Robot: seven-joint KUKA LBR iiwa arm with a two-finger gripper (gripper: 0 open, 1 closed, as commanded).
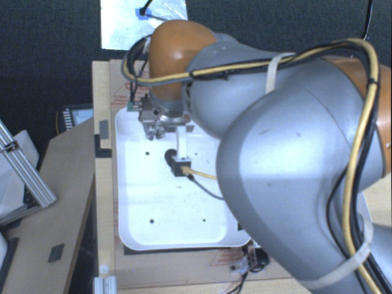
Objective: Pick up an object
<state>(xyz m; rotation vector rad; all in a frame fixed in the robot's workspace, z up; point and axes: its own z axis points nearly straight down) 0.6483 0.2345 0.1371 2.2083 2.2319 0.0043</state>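
Hanging low at the bin's far left corner

The gripper (155, 131) sits at the far left corner of the white bin (131, 182), low over its floor and just inside the rim. Whether it is apart or together I cannot tell; its tip is too small and blurred to judge.

Right above the gripper stands the orange band (174, 51). From there the thick grey arm (288, 146) stretches off to the gripper's right and towards me, covering the whole right side of the bin.

On the near side of the gripper the bin floor shows white, marked by a few small dark dots (152, 221). Where the thing to be picked up lies I cannot tell, since the arm hides so much of the bench.

Beyond the gripper, past the bin's far rim, a silvery sheet (144, 17) lies against the dark background. Well off to the gripper's left a metal rail (24, 173) slants beside a brown board (67, 201). Far nearer to me than the gripper, just past the bin's near edge, sits a small plug (252, 261) with wires.
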